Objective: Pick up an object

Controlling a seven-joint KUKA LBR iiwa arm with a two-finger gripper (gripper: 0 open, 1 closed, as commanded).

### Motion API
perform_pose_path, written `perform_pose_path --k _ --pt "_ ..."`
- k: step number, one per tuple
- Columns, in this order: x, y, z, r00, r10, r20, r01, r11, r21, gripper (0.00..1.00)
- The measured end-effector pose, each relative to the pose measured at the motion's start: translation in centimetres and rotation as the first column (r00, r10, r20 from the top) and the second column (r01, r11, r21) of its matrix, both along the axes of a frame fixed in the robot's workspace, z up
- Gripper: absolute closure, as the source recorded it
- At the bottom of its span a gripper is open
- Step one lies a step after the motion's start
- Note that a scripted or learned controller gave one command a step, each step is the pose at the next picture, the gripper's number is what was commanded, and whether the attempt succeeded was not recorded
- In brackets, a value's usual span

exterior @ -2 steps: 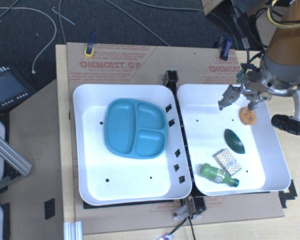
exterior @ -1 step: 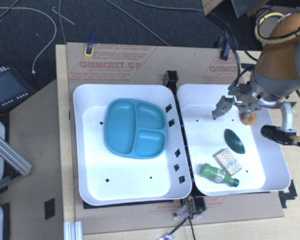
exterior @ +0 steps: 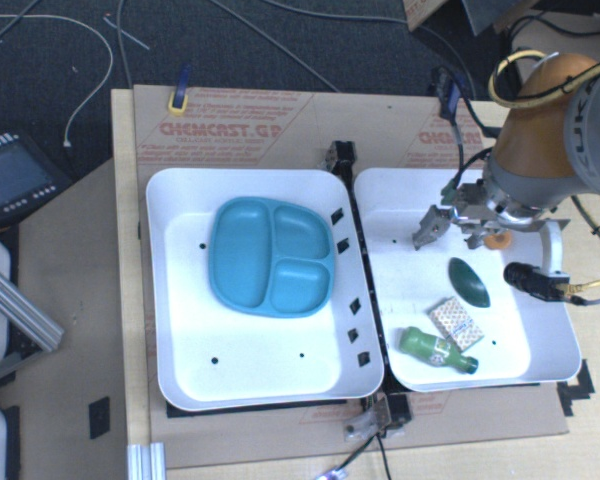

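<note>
Hanging over your right bin (exterior: 550, 363), the gripper (exterior: 450, 224) was open with nothing in it, above the green bottle (exterior: 436, 348).

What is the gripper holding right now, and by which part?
Nothing is held. The gripper hangs open above the right bin, with no object between its fingers; the dark green oval piece lies apart below it.

A blue divided plate (exterior: 272, 256) lies in the left white bin (exterior: 180, 348), black cables (exterior: 100, 38) trailing on the dark floor behind
</note>
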State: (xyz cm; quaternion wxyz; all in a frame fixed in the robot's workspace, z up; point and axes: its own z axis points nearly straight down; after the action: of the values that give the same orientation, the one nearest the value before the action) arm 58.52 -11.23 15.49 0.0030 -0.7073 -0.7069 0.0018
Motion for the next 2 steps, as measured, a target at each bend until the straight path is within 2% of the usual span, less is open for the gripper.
perform_pose_path --k 1,2 --pt "-0.2 -0.7 -6.0 1.0 -0.001 -0.001 0.001 1.0 0.001 0.0" --pt "0.0 -0.7 -4.5 1.0 -0.001 0.007 0.001 1.0 0.0 1.0"
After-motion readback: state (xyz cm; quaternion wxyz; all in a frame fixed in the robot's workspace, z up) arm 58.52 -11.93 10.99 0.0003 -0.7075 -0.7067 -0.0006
